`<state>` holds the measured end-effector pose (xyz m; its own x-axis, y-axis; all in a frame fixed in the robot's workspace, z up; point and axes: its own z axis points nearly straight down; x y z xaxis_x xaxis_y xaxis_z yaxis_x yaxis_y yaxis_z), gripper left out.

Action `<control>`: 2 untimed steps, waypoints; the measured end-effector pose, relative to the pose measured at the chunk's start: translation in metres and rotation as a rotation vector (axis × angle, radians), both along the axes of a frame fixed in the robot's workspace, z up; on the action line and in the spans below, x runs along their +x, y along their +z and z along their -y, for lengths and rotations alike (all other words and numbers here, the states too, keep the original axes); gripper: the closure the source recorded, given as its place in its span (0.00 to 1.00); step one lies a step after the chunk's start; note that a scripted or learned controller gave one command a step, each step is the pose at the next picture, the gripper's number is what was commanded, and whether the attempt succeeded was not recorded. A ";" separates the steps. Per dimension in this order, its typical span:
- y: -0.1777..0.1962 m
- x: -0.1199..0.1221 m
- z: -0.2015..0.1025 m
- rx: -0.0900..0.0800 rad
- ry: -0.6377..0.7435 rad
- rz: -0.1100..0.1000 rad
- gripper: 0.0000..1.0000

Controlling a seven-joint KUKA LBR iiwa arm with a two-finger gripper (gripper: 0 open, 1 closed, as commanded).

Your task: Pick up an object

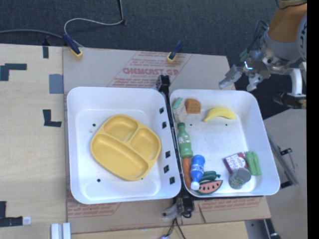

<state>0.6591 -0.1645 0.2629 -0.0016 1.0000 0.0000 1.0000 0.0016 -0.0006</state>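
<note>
My gripper (241,81) hangs open above the bench just beyond the far right corner of the right bin (259,114), with nothing between its fingers. Inside that bin lie a yellow banana (219,114) and a brown bread piece (193,105) near the far wall. Along the bin's left wall lie a green bottle (184,140), a carrot (186,169) and a blue bottle (197,167). At the near edge are a watermelon slice (209,186), a grey can (239,178), a maroon box (235,162) and a green stick (253,163).
The left bin (79,133) holds a yellow divided plate (125,146). Cardboard (144,69) with two yellow-blue clamps (73,44) lies under both bins. A black hinge strip (167,128) runs between the bins. A cable (89,21) trails across the dark floor behind.
</note>
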 end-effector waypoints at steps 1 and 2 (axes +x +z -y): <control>-0.125 -0.001 -0.030 0.000 0.000 -0.003 0.00; -0.162 0.010 -0.019 -0.003 0.004 0.005 0.00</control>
<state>0.6694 -0.1457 0.1013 -0.0053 1.0000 -0.0031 1.0000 0.0053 0.0044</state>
